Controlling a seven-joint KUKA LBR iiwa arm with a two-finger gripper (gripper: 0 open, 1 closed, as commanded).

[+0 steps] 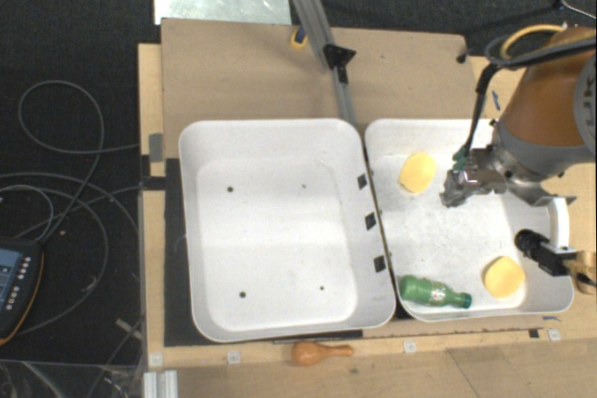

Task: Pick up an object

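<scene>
In the right bin [560, 294], gripper [454, 191] hangs just beside the upper yellow ball [417, 172], apart from it. Can't tell its opening; nothing visibly held. Step looks like approach. Next: centre over that ball, descend, then grasp.

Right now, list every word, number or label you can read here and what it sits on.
None can be read.
Green bottle: pale label patch, too blurred to read.
Handheld pendant on the floor: lit screen, too small to read.
</scene>
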